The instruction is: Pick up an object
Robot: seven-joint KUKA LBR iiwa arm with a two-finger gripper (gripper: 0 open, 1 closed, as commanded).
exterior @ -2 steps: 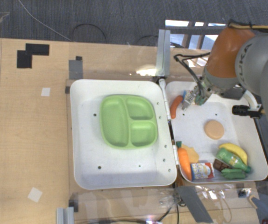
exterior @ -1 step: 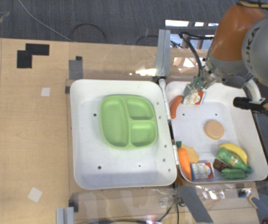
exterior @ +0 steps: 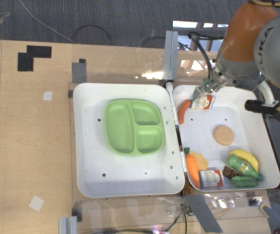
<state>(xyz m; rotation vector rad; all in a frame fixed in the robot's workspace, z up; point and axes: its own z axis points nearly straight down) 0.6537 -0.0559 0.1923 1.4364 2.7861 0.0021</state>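
Observation:
My gripper [exterior: 206,88] hangs over the far left part of the right bin [exterior: 250,112]. A small white packet with red and orange print [exterior: 202,102] sits right under its tip, touching or nearly touching it. I cannot make out whether the packet is clamped or lifted. Further objects in this bin are an orange-red sausage [exterior: 183,111] by the left wall and a round tan biscuit [exterior: 224,135] in the middle. A carrot [exterior: 192,167], a small can [exterior: 210,178], a banana [exterior: 245,158] and a dark green bottle [exterior: 239,167] crowd the near edge.
The left bin [exterior: 89,145] holds a green divided plate [exterior: 134,126]. The grey arm with its orange band [exterior: 245,30] comes in from the upper right above the right bin's far corner. A black fitting [exterior: 259,106] sits on that bin's right rim.

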